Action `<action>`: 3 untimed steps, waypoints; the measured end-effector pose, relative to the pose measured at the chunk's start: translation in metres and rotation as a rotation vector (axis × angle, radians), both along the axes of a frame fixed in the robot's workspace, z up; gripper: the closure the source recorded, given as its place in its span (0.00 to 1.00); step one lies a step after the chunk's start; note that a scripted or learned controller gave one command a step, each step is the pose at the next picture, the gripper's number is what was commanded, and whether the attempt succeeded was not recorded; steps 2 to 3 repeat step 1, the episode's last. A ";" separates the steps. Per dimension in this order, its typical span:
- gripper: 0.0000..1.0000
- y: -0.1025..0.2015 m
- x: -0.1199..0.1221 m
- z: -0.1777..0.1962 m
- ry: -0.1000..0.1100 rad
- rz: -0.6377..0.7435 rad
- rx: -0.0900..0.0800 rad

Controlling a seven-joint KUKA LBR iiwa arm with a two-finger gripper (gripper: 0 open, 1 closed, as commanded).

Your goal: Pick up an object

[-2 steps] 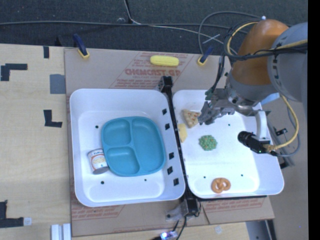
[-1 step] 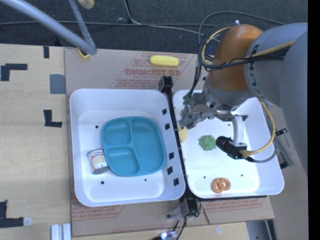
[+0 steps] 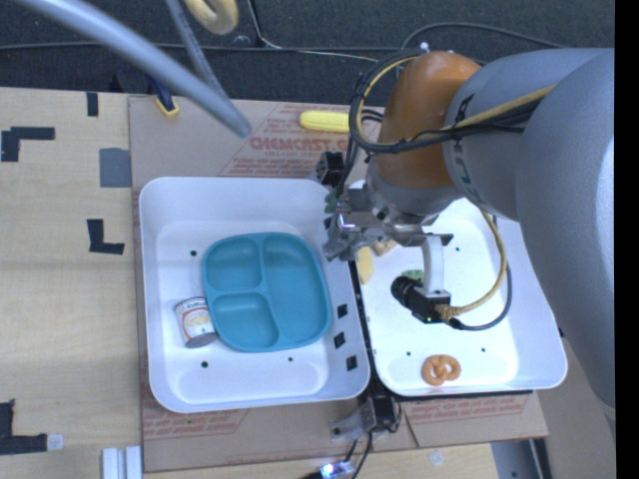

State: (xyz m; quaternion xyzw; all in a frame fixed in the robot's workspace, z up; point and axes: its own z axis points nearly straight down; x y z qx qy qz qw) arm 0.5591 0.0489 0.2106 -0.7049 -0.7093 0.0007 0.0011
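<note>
- The pretzel (image 3: 440, 370) lies flat in the right bin (image 3: 534, 352), near its front edge; too rounded to show a long axis or heading.
- The gripper (image 3: 361, 239) hangs over the right bin's back left part, well apart from the pretzel.
- The left bin (image 3: 165, 208), touching the right bin, holds a blue divided plate (image 3: 267, 290) and a small can (image 3: 197, 321) on its side.

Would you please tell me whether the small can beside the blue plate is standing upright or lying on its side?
On its side. The can shows its labelled wall along its length, resting on the left bin floor against the divided blue plate.
</note>
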 end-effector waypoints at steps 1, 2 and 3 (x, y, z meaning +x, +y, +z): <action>1.00 0.048 -0.019 0.011 0.000 0.000 0.000; 1.00 0.048 -0.019 0.011 0.000 0.000 0.000; 1.00 0.048 -0.019 0.011 0.000 0.000 0.000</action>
